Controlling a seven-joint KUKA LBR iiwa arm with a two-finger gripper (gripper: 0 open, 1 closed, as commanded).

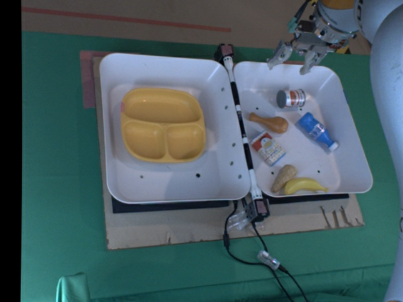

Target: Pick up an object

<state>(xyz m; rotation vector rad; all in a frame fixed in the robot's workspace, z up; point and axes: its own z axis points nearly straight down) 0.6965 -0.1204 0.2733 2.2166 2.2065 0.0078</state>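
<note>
Bottle (pixel 317 131) lies flat, cap toward lower right; jaws (pixel 295 60) apart, empty.

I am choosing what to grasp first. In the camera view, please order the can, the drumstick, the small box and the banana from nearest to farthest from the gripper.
From the gripper, open above the right bin's far edge:
1. Can, just below the gripper.
2. Drumstick, mid-bin, toward the divider.
3. Small box, below the drumstick.
4. Banana, at the bin's near edge.
</note>
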